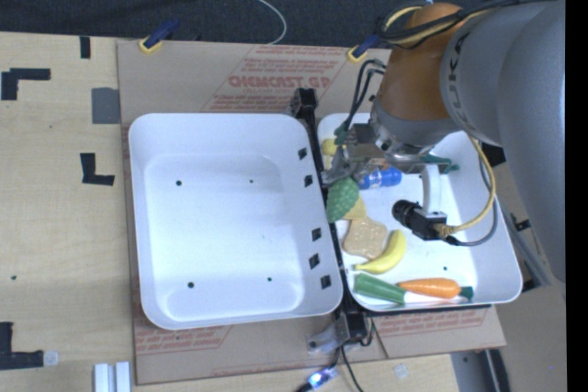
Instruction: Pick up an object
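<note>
Robot lab, arm, bins, taped bench

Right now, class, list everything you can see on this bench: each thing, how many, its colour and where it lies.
Bins: 2, white, side by side; left bin, right bin.
Banana: 1, yellow, right bin, near front.
Carrot: 1, orange, right bin front edge.
Green vegetable: 1, green, beside the carrot.
Bread slice: 1, tan, right bin.
Leaf-shaped toy: 1, green, by the divider.
Blue object: 1, blue, under the wrist.
Cardboard sheet: 1, brown, beneath the bins.
Arm: 1, grey with orange band; tool over the right bin.
</note>
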Controlling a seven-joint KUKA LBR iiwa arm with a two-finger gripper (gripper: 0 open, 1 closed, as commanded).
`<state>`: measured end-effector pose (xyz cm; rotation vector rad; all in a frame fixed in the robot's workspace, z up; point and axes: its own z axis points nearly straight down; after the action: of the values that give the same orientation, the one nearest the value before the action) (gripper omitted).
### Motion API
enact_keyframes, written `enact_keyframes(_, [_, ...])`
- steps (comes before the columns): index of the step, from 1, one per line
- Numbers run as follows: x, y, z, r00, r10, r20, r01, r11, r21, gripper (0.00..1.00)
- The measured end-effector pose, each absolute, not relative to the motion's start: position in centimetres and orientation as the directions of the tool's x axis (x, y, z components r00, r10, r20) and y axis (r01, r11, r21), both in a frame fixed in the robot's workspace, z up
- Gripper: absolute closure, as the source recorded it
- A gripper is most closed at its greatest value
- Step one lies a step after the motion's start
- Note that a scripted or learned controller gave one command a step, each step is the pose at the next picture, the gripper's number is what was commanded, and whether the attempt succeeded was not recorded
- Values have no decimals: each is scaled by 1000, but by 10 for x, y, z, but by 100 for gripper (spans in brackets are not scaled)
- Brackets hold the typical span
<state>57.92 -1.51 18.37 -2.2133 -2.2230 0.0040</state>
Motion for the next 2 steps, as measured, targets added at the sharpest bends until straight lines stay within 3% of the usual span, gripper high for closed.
enact_keyframes(1, [650,-7,184,-4,1000,0,1000,4,3,100])
enact_keyframes(2, [668,40,348,-8,1000,2,1000,8,19,100])
